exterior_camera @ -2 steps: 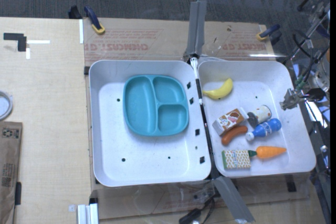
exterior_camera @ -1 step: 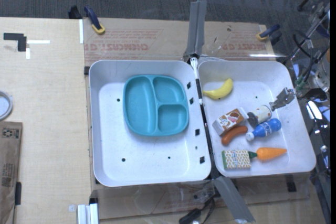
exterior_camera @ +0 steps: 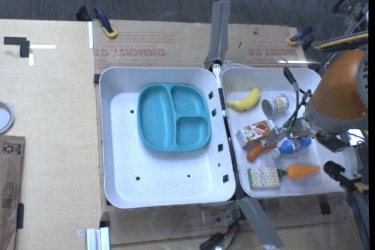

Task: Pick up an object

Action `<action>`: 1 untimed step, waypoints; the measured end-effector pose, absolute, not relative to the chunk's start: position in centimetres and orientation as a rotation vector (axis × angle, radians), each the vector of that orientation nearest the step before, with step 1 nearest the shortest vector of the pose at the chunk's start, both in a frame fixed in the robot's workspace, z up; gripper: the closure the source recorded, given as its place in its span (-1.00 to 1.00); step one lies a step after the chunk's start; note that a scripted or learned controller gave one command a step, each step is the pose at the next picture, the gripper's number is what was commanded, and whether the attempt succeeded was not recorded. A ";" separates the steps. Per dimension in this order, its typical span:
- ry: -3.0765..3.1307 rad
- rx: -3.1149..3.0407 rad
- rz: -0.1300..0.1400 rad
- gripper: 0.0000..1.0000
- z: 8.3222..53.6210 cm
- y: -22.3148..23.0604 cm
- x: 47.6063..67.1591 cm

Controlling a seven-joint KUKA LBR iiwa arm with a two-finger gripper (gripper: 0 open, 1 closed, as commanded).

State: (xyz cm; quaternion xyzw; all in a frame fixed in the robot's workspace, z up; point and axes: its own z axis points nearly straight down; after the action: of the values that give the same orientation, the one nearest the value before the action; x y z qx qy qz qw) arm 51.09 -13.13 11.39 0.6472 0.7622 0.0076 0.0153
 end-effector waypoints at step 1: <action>2.389 2.040 -0.001 1.00 11.1 -13.1 50.2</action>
State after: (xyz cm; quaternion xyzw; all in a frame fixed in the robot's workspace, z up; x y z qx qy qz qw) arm 50.16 -13.10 11.10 0.6494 0.7605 -0.0005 0.0004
